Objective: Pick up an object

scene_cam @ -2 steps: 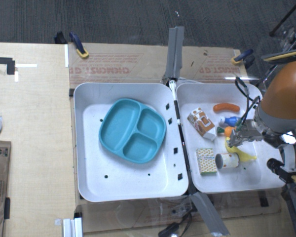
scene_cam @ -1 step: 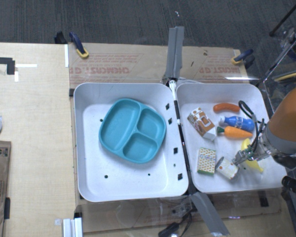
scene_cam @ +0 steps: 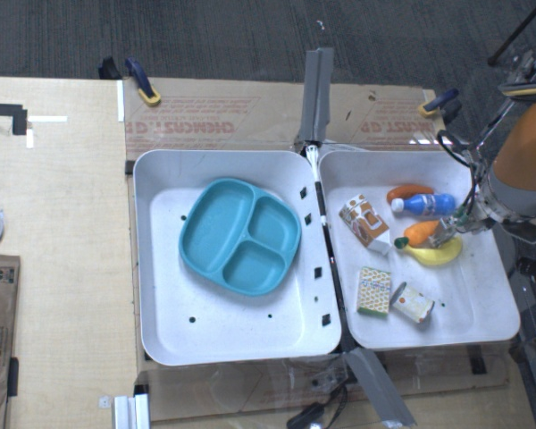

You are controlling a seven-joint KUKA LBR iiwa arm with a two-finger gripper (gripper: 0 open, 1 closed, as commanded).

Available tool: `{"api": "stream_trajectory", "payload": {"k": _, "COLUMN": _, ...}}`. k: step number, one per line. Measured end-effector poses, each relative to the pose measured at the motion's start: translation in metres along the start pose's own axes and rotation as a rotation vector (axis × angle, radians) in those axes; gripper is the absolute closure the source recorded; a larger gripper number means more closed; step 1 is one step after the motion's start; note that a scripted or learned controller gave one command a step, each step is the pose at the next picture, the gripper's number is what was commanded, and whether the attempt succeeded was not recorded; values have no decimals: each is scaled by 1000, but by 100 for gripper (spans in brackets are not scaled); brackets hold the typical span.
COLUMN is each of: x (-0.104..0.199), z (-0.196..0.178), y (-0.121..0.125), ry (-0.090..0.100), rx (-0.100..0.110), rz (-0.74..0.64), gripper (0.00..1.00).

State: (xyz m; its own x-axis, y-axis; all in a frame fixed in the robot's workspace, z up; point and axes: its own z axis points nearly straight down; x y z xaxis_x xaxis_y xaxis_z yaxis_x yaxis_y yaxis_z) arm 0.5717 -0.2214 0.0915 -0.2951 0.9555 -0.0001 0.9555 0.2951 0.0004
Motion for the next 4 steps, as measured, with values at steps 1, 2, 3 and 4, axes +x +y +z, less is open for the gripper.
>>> {"api": "stream_trajectory", "payload": {"k": 1, "x": 4, "z": -127, "y": 16, "ry": -3, "rx": -1, "rz": 20, "gripper": 100}}
{"api": "stream_trajectory", "payload": {"k": 2, "x": 4, "z": -127, "y": 16, "ry": -1, "rx": 1, "rz": 20, "gripper": 0}}
{"api": "stream_trajectory", "payload": {"k": 3, "x": 4, "z": -2, "y": 21, "ry": 6, "rx": 4, "rz": 67, "gripper": 0}}
{"api": "stream_trajectory", "payload": {"k": 4, "x": 2, "z": -11, "y": 21, "ry": 3, "rx": 2, "rz": 66, "gripper": 100}}
